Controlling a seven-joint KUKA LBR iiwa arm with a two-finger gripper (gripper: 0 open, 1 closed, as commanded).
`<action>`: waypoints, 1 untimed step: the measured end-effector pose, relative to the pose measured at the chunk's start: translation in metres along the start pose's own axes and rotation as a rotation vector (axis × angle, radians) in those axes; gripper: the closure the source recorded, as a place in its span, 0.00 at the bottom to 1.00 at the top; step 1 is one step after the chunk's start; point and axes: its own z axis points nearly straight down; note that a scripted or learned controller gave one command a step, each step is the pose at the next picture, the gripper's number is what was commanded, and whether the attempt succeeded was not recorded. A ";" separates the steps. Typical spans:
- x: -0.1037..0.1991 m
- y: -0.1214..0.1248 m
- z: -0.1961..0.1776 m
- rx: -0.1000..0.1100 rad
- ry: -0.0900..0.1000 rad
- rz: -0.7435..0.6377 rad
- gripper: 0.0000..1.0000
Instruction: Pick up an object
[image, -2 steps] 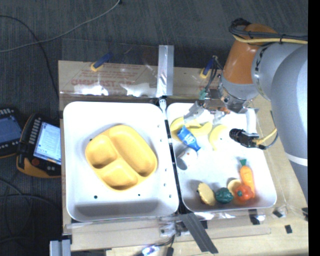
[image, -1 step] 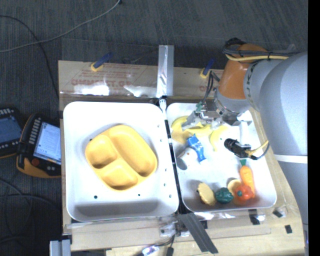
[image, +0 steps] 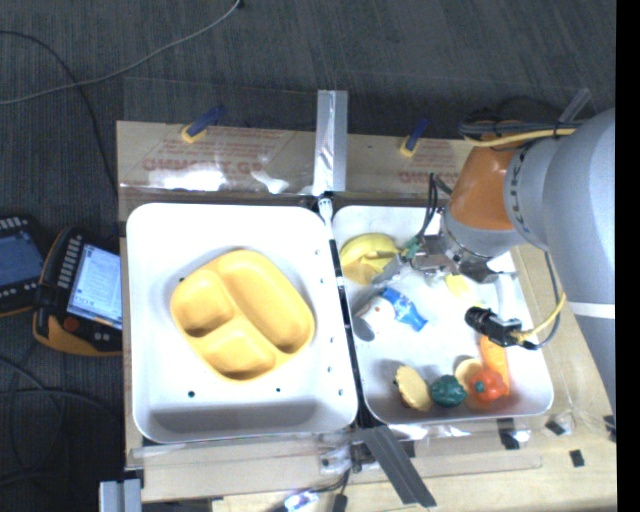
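Arm (image: 560, 190): comes in from the right, big grey body w/ the orange band (image: 480, 195) over the right bin's far side; wrist bent down & leftward into the bin.
Gripper (image: 415, 258): low over the right bin's far-left part, pointing toward the yellow round obj; metal head just right of that obj.
Fingers: can't tell if wide or narrow, too small & dark against the bin from here; nothing seen clamped betw. them.
Cable: yellow-ish line runs from the wrist down to a black connector (image: 490, 322) hanging over the bin's right half.
Right bin (image: 385, 405): white, shallow, holds all the small stuff.
Yellow round obj (image: 365, 255): far-left corner of right bin, just beside the gripper, looks to be touching or nearly so; can't say which.
Blue & white piece (image: 400, 308): mid-bin, just below the gripper, lying flat.
Near-edge cluster: small yellow piece (image: 411, 386), dark green obj (image: 448, 391), orange-red obj (image: 487, 383) in a row, touching or almost, well apart from the gripper.
Left bin (image: 150, 320): white, beside the right one, walls meeting in the middle.
Yellow divided plate (image: 242, 312): sits mid left bin, three compartments, slightly turned.
Surface (image: 160, 150): brownish board under both bins, blue clips at the far edge.
Off to the left: handheld pendant (image: 85, 290) w/ lit screen on the dark floor.
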 end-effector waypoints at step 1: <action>0.019 -0.056 -0.004 0.011 0.004 0.020 0.00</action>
